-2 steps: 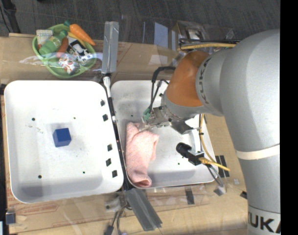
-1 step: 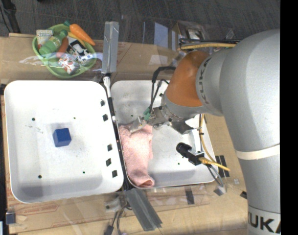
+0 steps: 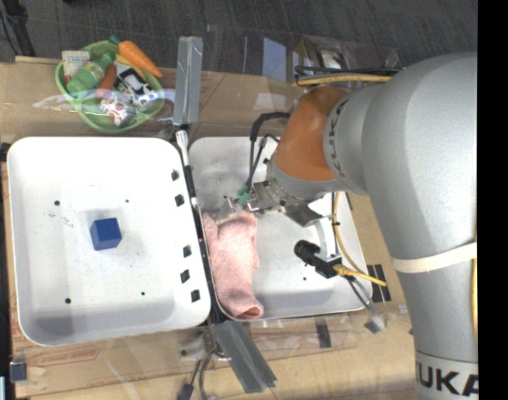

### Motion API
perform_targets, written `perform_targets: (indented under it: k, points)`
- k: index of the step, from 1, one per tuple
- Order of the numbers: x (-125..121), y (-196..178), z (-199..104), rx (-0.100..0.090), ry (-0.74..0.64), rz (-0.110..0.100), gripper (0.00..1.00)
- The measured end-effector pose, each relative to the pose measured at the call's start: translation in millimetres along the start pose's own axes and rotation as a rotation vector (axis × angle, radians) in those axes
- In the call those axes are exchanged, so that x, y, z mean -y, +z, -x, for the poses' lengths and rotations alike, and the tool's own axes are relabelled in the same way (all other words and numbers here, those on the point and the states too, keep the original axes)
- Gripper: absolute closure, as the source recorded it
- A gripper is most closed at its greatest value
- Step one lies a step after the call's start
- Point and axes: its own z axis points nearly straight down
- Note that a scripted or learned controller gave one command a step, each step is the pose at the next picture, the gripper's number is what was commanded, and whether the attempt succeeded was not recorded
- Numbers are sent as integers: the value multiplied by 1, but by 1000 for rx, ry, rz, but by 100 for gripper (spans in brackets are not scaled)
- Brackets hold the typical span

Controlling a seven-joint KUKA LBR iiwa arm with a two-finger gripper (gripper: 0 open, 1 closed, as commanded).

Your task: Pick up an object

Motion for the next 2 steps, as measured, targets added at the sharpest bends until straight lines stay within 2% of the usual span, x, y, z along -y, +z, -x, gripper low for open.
perform_targets:
  k: [1,2]
  points:
    - [-1,-10,-1,1,-5,-1,100]
    - [-53,-99,-34,-4,34,-5,100]
